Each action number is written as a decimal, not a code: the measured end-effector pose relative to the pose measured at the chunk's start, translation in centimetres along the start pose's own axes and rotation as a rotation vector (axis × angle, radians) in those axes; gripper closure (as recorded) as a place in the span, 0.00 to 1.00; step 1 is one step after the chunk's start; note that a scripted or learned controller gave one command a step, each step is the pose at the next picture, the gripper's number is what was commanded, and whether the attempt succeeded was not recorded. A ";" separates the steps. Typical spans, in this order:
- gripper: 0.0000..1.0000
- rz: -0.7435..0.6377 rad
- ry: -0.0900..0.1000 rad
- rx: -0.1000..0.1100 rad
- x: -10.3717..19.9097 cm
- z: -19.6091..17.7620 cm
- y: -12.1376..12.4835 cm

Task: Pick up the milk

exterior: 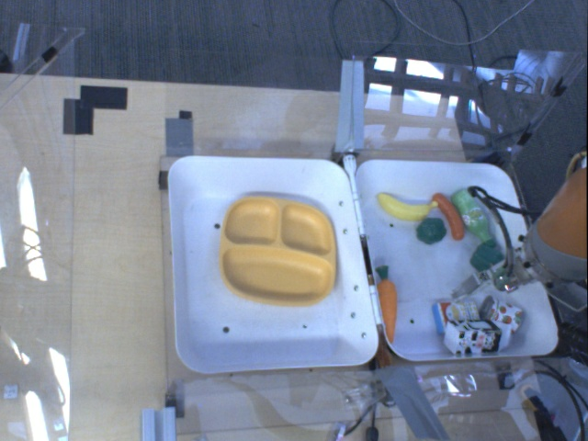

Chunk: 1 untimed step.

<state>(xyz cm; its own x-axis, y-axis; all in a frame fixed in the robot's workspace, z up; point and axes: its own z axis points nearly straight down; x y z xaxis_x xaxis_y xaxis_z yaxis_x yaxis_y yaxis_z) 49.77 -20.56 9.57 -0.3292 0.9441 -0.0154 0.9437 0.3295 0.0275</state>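
The milk (476, 327) is a small white carton with black cow patches and a blue edge. It lies on its side in the front right corner of the right bin (413, 246). My gripper (487, 283) hangs just above and behind the carton, close to its top edge. The arm comes in from the right, and its orange band (562, 230) sits at the frame's edge. I see nothing held in the gripper.
The right bin also holds a banana (404, 207), a red sausage (449, 215), a green bottle (473, 214), broccoli (430, 231), a dark green item (487, 254) and a carrot (387, 306) by the divider. A yellow divided plate (278, 249) lies in the left bin (197, 274).
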 end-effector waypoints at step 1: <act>1.00 -0.001 0.006 0.009 0.1 -0.5 -0.2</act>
<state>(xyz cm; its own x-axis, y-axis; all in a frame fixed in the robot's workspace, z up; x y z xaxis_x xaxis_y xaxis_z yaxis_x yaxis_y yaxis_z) 49.51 -20.49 10.05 -0.3308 0.9437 -0.0094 0.9435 0.3309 0.0185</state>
